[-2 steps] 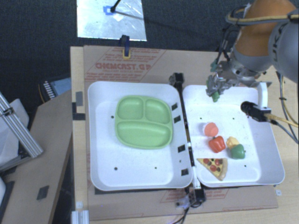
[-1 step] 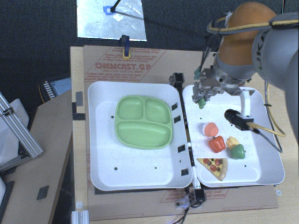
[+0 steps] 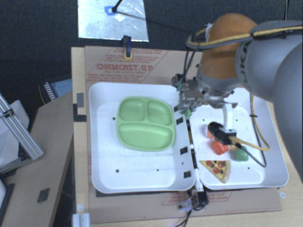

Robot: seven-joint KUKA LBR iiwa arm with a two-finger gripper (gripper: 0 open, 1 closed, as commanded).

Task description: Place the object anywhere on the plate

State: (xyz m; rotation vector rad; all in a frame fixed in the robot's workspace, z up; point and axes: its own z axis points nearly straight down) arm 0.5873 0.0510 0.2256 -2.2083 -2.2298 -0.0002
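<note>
While the gripper, grip state indiscernible, hangs over the bins' shared edge, a green piece risks missing the plate.

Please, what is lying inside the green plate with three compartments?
Nothing lies inside the green plate: all three compartments show bare. The toy pizza slice and other toys sit in the right bin. Nothing covers the plate.
</note>
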